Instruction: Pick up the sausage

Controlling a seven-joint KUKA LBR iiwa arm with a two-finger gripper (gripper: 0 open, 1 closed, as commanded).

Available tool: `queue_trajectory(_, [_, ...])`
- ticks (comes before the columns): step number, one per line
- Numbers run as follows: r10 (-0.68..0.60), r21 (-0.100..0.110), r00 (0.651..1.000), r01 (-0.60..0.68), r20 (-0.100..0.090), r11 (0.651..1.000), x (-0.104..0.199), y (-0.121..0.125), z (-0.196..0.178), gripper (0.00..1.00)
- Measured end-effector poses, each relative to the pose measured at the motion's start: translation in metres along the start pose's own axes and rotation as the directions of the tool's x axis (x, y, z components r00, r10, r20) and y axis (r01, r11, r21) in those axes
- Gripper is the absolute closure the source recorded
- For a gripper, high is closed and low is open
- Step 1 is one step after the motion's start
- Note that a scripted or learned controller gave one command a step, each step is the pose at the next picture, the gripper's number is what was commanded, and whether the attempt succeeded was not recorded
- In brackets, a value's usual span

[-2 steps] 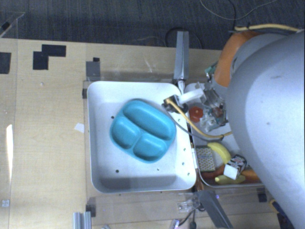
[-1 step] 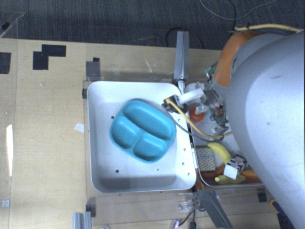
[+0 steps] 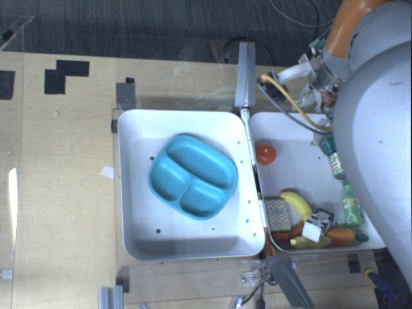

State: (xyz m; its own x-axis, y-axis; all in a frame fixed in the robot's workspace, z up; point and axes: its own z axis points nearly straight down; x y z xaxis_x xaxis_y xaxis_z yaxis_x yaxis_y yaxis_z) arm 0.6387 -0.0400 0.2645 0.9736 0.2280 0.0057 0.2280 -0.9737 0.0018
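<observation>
Sausage point(image 3: 295, 230), prob. the reddish-brown piece by the right bin's point(image 3: 290, 172) near wall btwn banana point(image 3: 297, 204) and carrot point(image 3: 341, 236), sits crowded, so approach straight down w/ narrow clearance; gripper state can't be told.

we could read no text, brand or number anywhere. the green bottles point(image 3: 351, 206) at the right bin's point(image 3: 290, 140) edge carried labels (too blurred to make out), and the small white box point(image 3: 320, 223) bore dark marks we could not decipher.
</observation>
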Motion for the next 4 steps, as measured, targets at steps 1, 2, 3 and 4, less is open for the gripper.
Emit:
queue_trajectory(1, [-0.044,0.003,0.999,0.044,0.005,0.999,-0.029,-0.047,0.079,0.00])
queue_trajectory(2, [-0.032,0.003,0.999,0.032,0.006,0.999,-0.023,0.054,0.170,0.00])
queue_trajectory(3, [0.025,0.002,1.000,-0.025,0.003,1.000,0.012,0.047,0.178,0.00])
queue_trajectory(4, [0.025,0.002,1.000,-0.025,0.003,1.000,0.012,0.047,0.178,0.00])
